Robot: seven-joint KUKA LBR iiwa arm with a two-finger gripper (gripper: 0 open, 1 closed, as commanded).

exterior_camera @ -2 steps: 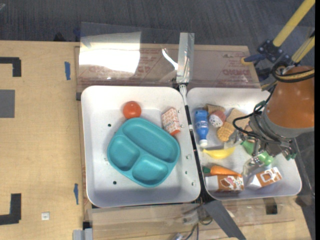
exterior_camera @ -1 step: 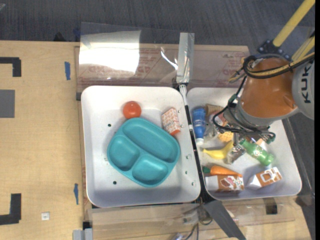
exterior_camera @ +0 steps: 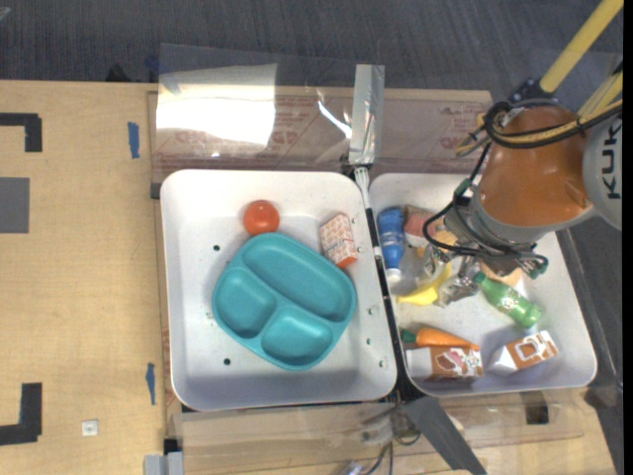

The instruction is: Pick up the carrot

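At the near edge of the right bin lie a brown carton and a small orange-and-white carton, and the carrot lies just behind the brown carton, touching it, green end to the left. Farther in, the gripper hangs over a banana beside a green bottle and blue bottle; how it stands cannot be told. The left bin bears a teal divided plate, a snack box and a tomato.

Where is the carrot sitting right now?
The carrot lies in the right bin, near its front-left corner, just above a small brown carton and below the banana.
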